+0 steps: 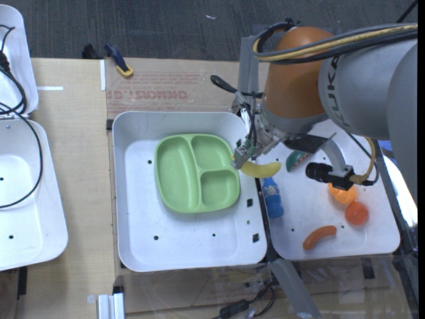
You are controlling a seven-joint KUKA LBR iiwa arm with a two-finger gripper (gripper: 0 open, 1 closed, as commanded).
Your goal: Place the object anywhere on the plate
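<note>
A light green divided plate [197, 173] lies in the left-hand white bin [133, 198], slightly toward its back. My gripper [242, 158] hangs just past the plate's right rim, over the wall between the two bins. Its fingers are shut on the left end of a yellow banana [261, 170]. The banana sticks out to the right from the fingertips, above the bin edge. The arm's orange band and grey wrist hide the back of the right bin.
The right bin [372, 244] holds a blue bottle [271, 200] against its left wall, a teal object [297, 158], two orange fruits [350, 203] and an orange sausage-shaped toy [319, 236]. Another white tray [26, 198] with black cables stands at the far left.
</note>
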